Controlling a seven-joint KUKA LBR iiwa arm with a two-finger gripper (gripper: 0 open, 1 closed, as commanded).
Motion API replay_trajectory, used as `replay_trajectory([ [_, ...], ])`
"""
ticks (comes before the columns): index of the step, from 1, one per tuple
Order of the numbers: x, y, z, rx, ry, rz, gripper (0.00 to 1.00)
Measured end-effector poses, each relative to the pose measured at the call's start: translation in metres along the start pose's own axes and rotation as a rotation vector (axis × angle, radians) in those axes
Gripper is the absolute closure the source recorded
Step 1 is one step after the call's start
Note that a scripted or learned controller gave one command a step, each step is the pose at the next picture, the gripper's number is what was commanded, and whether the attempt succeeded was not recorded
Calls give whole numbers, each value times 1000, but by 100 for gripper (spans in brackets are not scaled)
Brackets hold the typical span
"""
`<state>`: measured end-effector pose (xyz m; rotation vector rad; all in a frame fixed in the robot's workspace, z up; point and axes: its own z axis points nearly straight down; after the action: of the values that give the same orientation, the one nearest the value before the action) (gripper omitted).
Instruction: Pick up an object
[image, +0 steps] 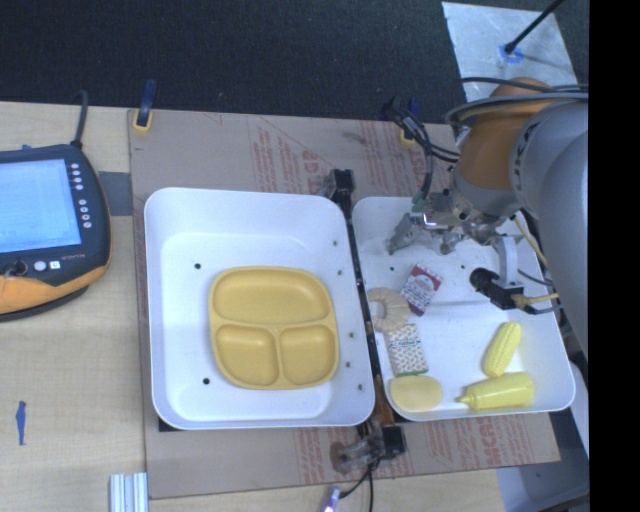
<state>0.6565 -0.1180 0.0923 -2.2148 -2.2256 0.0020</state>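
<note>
While the grey arm is reaching over the far end of the right bin (455, 335), the end effector (428, 238) is hanging over bare white floor there (whether it is wide or narrow, I cannot tell from this angle), and nothing is showing in its grip.

The things to pick are all lying on the camera's side of the end effector. A small red and white packet (421, 289) is sitting nearest, just toward the camera from it. A beige round piece (385, 305) is resting a little farther out and to the left, against the bin's left wall. A green and white packet (406, 352) is lying beyond that, touching the beige piece's near edge. A pale yellow disc (415, 393) is sitting farthest from the end effector on that side, just beside the green and white packet.

Off to the end effector's right and toward the camera, a yellow corn cob (501, 348) is lying tilted. A yellow bottle (498, 392) is lying on its side just beyond it.

Well to the left of the end effector, the left bin (180, 250) is holding a yellow divided plate (272, 327). Farther left still, a handheld control screen (45, 225) is resting on the table (60, 400).
</note>
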Motion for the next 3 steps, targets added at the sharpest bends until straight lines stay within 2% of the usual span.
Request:
replay_trajectory([
  [1, -7, -37, 1, 2, -2, 0, 0],
  [2, 19, 0, -17, -1, 0, 0, 0],
  [3, 25, -77, -9, 2, -2, -1, 0],
])
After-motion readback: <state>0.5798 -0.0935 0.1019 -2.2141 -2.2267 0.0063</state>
